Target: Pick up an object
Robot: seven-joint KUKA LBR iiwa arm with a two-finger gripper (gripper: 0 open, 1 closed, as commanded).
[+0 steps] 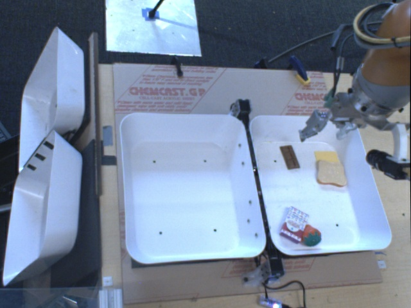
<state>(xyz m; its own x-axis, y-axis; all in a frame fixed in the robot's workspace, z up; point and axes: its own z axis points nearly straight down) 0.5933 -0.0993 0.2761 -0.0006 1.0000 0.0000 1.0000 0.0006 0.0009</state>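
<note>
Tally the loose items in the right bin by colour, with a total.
Brown: 1, the flat bar
Yellow: 1, the cheese-like slice
Tan: 1, the bread-like slice
Red and white: 1, the small packet
Red: 1, the strawberry-like piece
Total: 5

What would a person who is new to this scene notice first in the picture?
Probably the grey arm with its orange band, reaching in from the right and hanging over the far edge of the right bin. Next come the few things in that bin: a brown bar, a yellow slice beside a piece of toast, and a red-and-white packet near the front.
</note>
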